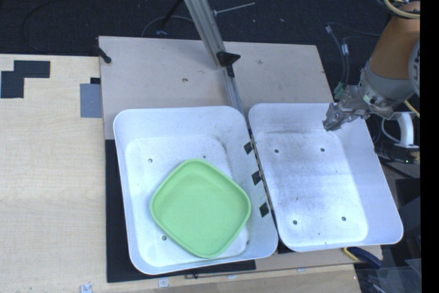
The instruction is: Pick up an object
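Observation:
A light green square plate (200, 207) with rounded corners lies flat in the left bin (134, 130), toward its front. My gripper (334, 121) hangs over the far right corner of the right bin (322, 216), well apart from the plate. The grey arm with its orange band (396, 44) comes in from the right edge. Nothing shows beneath the gripper tip.
A slanted aluminium rail (206, 24) with a black clamp stands behind the bins, over the tan board. Black clips (255, 175) join the two bins at the centre divider. Cables hang at the right edge near the arm.

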You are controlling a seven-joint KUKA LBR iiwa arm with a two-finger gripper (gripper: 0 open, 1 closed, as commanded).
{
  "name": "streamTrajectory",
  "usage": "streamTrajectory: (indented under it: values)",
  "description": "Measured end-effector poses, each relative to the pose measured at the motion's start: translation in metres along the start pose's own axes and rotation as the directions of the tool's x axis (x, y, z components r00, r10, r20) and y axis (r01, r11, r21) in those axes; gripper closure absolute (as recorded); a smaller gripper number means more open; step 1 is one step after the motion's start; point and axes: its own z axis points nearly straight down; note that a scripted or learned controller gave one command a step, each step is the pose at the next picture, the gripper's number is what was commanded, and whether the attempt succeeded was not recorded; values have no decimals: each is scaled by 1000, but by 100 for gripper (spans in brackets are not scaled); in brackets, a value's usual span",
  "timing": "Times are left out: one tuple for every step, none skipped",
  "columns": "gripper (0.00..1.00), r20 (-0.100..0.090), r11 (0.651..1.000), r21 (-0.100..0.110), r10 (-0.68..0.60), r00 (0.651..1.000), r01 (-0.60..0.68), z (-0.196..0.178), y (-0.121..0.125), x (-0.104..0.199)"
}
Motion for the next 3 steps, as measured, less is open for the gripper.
streamTrajectory:
  values:
    - [100, 0, 1000, 1, 0, 1000, 0, -27, 0, -1]
    - [100, -2, 1000, 4, -4, 1000, 4, -21, 5, 51]
    - [100, -2, 1000, 3, -5, 1000, 5, -28, 2, 111]
